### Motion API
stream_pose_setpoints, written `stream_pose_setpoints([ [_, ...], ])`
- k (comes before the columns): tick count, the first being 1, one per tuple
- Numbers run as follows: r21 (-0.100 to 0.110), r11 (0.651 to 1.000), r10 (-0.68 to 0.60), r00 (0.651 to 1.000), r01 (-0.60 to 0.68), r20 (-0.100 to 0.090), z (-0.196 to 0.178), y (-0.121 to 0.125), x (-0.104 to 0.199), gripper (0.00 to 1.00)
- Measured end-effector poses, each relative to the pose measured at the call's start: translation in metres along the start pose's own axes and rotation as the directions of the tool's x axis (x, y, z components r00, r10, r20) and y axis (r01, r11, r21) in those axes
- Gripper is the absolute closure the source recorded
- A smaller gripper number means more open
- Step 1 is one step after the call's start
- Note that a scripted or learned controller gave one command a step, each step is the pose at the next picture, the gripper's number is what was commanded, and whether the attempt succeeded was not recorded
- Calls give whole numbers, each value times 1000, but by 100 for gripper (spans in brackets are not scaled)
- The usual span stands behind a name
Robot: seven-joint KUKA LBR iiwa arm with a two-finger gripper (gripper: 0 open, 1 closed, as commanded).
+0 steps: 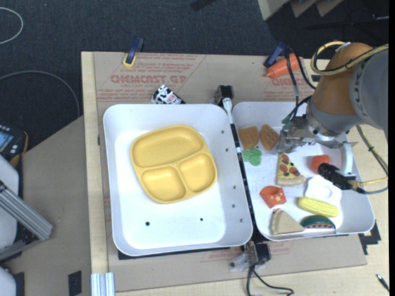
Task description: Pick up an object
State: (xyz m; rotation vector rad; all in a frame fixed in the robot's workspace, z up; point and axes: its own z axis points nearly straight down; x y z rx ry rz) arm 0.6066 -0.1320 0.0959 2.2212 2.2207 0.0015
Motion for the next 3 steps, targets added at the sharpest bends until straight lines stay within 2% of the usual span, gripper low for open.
stream_pose_setpoints([
  [2, -7, 1000, -2, 1000, 2, 2, -110, 21, -1, 100],
  [3, -5, 1000, -1, 1000, 1, 2, -131, 22, -1, 100],
])
